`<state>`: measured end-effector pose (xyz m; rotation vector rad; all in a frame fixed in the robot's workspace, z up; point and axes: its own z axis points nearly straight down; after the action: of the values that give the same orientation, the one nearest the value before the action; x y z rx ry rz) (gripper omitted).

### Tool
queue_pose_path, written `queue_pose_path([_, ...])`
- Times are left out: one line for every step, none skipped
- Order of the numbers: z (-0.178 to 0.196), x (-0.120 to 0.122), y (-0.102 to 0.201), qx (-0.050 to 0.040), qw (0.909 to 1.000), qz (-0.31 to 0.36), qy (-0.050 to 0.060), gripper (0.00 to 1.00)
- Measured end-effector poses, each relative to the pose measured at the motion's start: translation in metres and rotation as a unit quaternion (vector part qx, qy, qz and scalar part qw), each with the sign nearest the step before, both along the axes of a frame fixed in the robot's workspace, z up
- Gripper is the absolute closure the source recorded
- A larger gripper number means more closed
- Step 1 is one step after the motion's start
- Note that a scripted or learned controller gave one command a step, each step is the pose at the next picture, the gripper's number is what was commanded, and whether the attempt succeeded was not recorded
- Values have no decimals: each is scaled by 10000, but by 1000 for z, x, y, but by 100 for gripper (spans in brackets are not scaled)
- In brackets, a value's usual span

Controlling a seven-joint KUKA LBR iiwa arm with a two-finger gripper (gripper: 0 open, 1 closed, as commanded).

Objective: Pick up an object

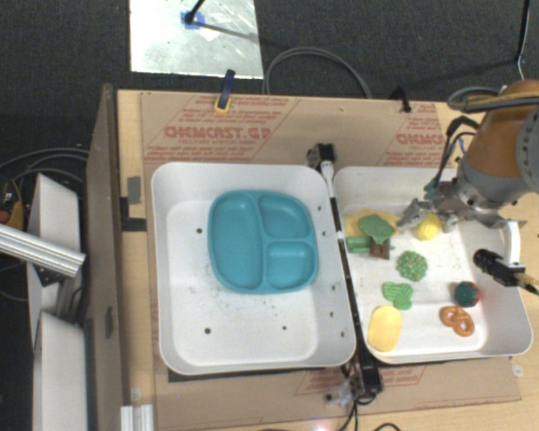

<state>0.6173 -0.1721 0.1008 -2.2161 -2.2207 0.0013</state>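
While the gripper [424,212] hovers in the right bin [508,330], fingers' spread unreadable, the yellow lemon [428,231] sits just below it, nearly touching.

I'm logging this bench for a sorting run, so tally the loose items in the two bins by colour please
Blue: 1, the divided plate in the left bin.
Yellow: 3, the small ball, the flat oval piece, the strip, all in the right bin.
Green: 4, the block, the bumpy ball, the leafy piece, the dark round piece.
Brown: 1, the small block.
Orange: 1, the pretzel.
Total: 10
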Motion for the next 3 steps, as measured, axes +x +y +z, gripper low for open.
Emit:
queue_pose_path([15,3,-2,-17,10000,3,-44,100])
queue_pose_path([15,3,-2,-16,10000,2,-43,0])
queue_pose_path([-14,-70,2,-5,10000,-24,-14,0])
